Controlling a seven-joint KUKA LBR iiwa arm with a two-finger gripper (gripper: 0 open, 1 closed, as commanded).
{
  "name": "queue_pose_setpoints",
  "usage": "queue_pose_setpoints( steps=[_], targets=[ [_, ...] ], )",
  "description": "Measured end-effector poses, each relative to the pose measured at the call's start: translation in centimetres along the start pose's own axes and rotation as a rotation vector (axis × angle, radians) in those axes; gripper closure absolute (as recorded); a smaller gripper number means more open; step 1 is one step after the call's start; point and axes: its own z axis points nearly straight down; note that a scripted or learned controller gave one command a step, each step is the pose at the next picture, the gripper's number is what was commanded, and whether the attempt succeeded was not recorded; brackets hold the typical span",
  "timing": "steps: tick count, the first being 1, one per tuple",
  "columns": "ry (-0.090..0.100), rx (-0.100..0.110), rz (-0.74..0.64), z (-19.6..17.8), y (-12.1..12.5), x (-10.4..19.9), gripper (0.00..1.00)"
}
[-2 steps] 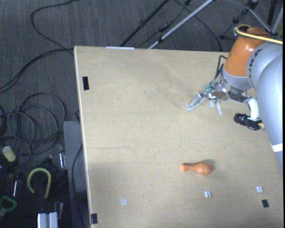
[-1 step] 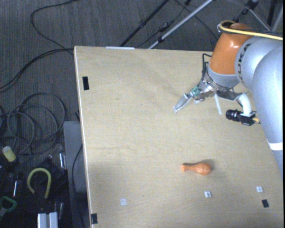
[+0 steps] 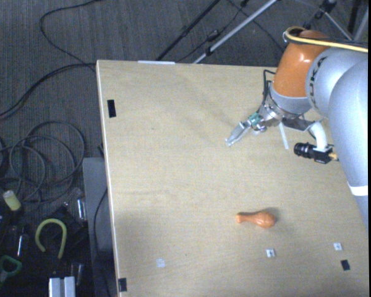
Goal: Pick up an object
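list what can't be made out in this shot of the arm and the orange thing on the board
- Gripper, camera view: too small and blurred to tell its state.
- Small orange pear-shaped object, camera view: too small and soft to say what it is.
- Grey arm with the orange band, camera view: cut off by the right edge.
- Small pale markers on the tan wooden board: too tiny to read.

object: orange pear-shaped toy (image 3: pixel 258 219) | look: bulbous right end, thin neck tapering left | pose: lay on its side, long axis running left-right, neck pointing left | place: on bare tan surface, near-right part, well apart from the gripper farther back | state: rested free, nothing touched it
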Motion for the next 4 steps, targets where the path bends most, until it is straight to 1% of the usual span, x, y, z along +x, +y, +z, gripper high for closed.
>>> queue_pose_setpoints(
  steps=[1, 2, 3, 4],
  targets=[
    [-0.001, 0.000, 0.206, -7.0, -1.6, -3.7, 0.00],
    [-0.002, 0.001, -0.056, 0.5, -3.0, -6.7, 0.00],
    [-0.004, 0.000, -0.056, -0.5, -3.0, -6.7, 1.00],
    [0.001, -0.004, -0.059, -7.0, -1.3, -3.2, 1.00]
  ],
)
